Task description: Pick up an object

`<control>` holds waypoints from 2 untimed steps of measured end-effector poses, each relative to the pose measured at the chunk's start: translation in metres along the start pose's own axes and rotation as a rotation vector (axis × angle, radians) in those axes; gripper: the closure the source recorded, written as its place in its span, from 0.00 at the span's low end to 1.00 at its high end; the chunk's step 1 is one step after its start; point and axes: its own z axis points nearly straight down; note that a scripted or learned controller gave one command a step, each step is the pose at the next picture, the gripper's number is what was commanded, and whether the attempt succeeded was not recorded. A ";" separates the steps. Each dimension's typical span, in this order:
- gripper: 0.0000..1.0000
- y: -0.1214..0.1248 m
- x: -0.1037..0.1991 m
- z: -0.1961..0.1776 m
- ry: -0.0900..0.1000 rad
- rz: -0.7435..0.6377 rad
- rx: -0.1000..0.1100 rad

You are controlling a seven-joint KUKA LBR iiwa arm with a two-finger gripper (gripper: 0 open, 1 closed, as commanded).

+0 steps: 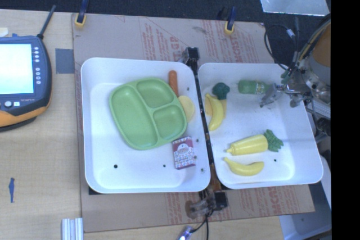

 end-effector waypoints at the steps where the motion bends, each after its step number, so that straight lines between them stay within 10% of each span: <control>1: 0.00 0.026 0.073 -0.010 -0.001 -0.004 -0.001; 2: 0.00 0.044 0.117 -0.013 -0.002 -0.004 -0.001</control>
